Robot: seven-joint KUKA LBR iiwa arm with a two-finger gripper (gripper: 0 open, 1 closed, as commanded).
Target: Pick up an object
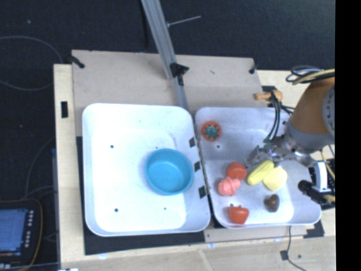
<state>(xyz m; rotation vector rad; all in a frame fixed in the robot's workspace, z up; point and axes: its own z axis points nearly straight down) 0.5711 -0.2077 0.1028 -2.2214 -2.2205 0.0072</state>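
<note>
The right bin [248, 120] holds several toy foods: an orange-red round fruit with a green top [211, 130], a red piece [236, 170], a pink piece [228, 186], a red pepper-like piece [238, 214], a yellow banana-like piece [259, 173], a pale yellow piece [275, 179] and a small dark brown piece [272, 202]. My gripper [266, 153] hangs low over the right bin, just above the upper end of the yellow banana-like piece. The arm's grey and orange wrist [311, 117] comes in from the right.
The left bin [113, 129] carries a blue bowl [168, 171] near its right side. A grey metal post [161, 33] rises from the bench behind the bins. Cables and black fittings [318, 185] sit at the right bin's right edge.
</note>
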